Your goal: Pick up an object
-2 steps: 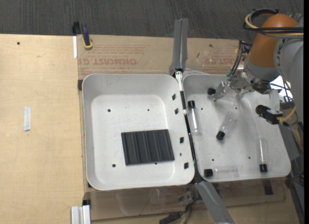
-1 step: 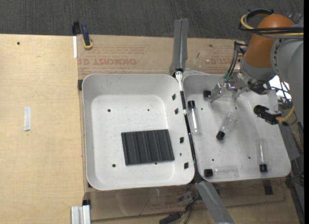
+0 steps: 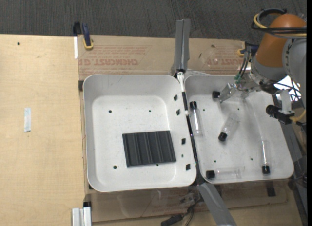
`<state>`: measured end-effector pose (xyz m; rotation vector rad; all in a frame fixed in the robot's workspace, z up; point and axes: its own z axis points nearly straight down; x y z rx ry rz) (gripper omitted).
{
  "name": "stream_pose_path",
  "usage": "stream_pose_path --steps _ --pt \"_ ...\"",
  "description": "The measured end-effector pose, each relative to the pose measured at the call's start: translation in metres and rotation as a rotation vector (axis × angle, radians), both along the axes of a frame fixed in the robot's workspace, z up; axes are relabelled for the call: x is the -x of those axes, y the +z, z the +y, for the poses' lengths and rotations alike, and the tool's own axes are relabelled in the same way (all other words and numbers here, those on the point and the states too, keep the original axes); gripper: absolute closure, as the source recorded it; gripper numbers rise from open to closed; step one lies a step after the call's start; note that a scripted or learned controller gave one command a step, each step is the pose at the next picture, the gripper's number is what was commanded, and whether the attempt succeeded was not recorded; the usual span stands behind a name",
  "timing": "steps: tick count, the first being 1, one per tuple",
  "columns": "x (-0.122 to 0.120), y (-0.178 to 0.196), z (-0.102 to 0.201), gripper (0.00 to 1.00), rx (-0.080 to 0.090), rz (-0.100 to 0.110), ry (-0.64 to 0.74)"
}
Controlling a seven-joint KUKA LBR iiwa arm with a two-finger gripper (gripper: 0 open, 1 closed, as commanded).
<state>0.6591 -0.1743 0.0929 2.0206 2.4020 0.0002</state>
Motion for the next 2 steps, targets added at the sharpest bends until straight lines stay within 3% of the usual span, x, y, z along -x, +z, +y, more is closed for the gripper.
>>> stream_pose_path --steps 1,2 --pt "0.0001 -0.0005 0.0511 0.00 -0.001 0.002 0.068" --pt "0.0050 0.0048 0.0481 1.00 -0.001 0.021 0.065"
